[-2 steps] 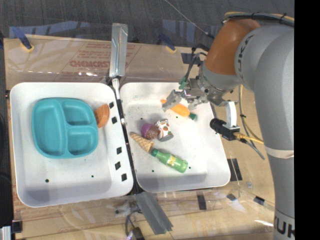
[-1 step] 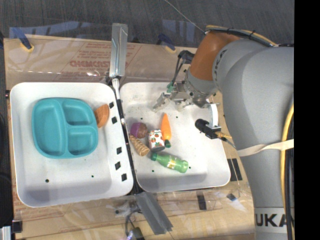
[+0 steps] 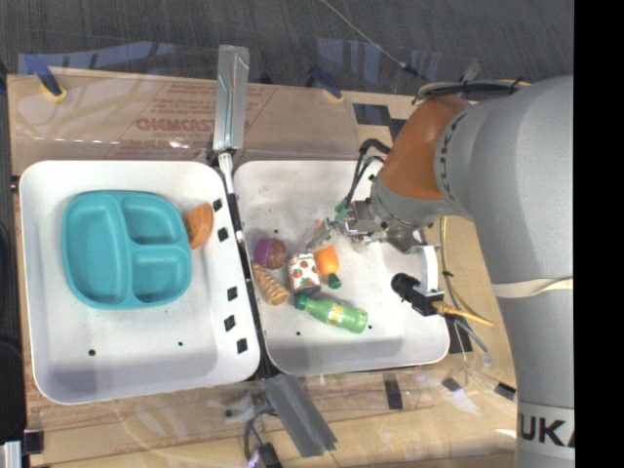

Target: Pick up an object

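The pincer hangs low in the right bin, reaching in from the right with its tips pointing left; whether it is open or closed cannot be told here, as the tips blur against the white floor, and nothing shows between them. The nearest thing is the carrot, just below the tips and perhaps touching them, its long axis running roughly up and down the view, green end away from the pincer. Beside the carrot, down and left of the pincer, sits the cube, with the purple ball farther left and the cone below that, near the bin's left wall. The bottle lies farther below the pincer, its long axis running left to right with a slight downward tilt. Well away to the left, in the other bin, sit the tray and an orange piece against the dividing wall. By my judgement the carrot is the likely pick: a small drop straight down from the tips, closing across its narrow width.
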Controlling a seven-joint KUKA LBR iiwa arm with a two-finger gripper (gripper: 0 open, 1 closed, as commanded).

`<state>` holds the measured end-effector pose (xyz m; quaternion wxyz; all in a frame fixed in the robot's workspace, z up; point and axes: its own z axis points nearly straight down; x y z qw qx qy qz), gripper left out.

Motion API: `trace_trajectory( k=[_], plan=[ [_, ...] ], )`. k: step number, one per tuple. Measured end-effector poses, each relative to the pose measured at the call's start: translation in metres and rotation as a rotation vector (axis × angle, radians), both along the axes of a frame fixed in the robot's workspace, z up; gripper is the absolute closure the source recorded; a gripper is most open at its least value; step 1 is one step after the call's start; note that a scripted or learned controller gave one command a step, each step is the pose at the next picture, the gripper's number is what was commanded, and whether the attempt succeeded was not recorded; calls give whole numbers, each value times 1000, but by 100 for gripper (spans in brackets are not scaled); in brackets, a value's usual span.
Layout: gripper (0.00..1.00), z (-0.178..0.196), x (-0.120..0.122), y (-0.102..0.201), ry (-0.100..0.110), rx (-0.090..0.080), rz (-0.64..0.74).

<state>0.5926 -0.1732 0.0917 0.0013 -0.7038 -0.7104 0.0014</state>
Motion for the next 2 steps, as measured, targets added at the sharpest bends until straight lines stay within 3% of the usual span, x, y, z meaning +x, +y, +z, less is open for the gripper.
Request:
trace_trajectory(
  k=[1,2],
  plan=[
    [100,10,0,0,1,1,4],
    [100,118,40,53,-12,1,2]
  ],
)
